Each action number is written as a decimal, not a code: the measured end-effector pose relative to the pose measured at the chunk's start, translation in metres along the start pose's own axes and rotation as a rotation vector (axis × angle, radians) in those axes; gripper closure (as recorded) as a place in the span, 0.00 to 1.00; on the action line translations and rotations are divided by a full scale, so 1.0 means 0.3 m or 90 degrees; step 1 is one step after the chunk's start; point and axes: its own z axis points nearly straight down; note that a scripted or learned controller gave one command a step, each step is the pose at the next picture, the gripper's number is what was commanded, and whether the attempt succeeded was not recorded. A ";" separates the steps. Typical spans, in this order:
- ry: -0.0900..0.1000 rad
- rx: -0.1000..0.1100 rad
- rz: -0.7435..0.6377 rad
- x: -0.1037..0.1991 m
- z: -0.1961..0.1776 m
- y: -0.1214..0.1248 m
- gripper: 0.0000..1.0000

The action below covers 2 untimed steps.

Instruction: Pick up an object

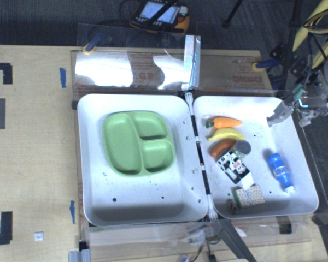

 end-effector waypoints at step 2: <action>-0.007 -0.029 0.044 -0.142 0.416 -0.120 0.00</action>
